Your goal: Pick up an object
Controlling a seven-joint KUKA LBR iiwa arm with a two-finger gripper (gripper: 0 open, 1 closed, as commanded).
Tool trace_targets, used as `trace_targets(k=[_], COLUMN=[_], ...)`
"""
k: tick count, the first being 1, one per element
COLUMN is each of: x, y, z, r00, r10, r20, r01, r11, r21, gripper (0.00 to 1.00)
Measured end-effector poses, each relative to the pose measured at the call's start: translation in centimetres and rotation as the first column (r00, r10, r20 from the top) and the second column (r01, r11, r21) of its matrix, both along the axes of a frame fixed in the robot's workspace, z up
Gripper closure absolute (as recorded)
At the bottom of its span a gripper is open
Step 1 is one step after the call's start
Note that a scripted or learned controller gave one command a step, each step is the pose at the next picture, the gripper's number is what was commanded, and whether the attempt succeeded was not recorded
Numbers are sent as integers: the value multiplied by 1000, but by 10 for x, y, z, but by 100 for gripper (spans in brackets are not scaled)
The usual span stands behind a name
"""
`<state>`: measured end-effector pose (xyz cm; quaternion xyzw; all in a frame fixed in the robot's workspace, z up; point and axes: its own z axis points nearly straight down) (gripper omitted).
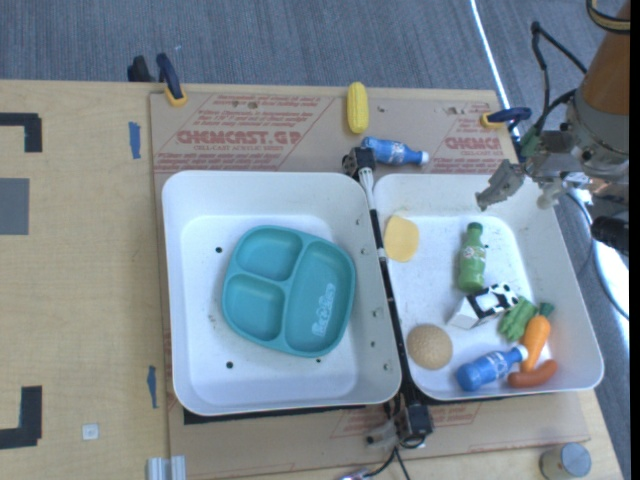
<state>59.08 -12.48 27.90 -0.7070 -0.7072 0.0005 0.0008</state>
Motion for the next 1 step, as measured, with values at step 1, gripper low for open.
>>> trace_targets(k=[1], x=[-6], y=[-9], z=[-95], r00=[981], r10=[196], r20=[0], r01=[-196], r11=[981], r21=[0], gripper=[0])
